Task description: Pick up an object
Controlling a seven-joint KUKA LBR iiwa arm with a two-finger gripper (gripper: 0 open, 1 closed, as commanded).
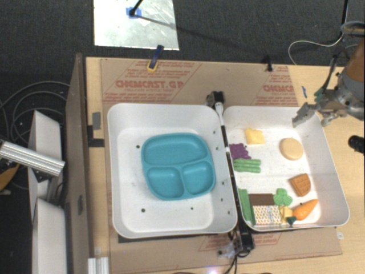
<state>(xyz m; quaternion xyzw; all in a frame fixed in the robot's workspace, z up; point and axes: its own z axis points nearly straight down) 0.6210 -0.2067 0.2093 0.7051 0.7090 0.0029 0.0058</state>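
Note:
The right bin (325, 153) holds several toy foods: a yellow cheese wedge (255, 136), a round tan bun (291, 149), purple grapes (238, 150), green beans (247, 165), a brown cracker (300, 184), broccoli (282, 197) and an orange carrot (305, 209). A brown bar (261, 199) and a patterned box (267, 214) lie at the front. My gripper (315, 116) hangs over the bin's far right corner, above and right of the bun. It is open, with nothing between its fingers (301, 115).
The left bin (122, 153) holds a teal divided plate (178, 165). A black divider (227, 158) runs between the bins. The arm (351, 90) enters from the right. Cables lie on the bench's far right (308, 44).

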